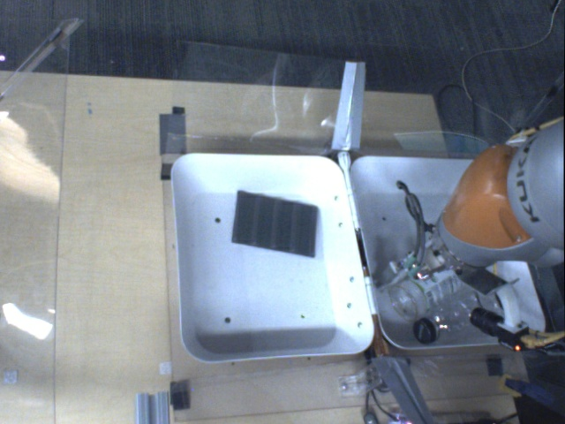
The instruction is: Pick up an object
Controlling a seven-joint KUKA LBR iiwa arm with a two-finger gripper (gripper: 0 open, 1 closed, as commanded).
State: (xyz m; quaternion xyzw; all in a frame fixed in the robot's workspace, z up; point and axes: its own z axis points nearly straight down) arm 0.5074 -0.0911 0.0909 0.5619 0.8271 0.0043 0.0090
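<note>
A flat black ribbed rectangle (274,223) lies in the left bin (199,263), toward its far side. In the right bin (380,193), a clear, crumpled plastic item (422,297) lies near the front, with a small round black piece (426,329) at its near end. My gripper (418,268) is low in the right bin, right over the far edge of the clear item. The orange wrist band (484,206) hides much of the bin's right half. Glare and clutter hide whether anything sits between the gripper's tips.
A thin dark cable (410,200) curls on the right bin's floor behind the gripper. A metal divider post (350,104) stands at the back between the bins. Pale wooden bench (88,254) spreads to the left.
</note>
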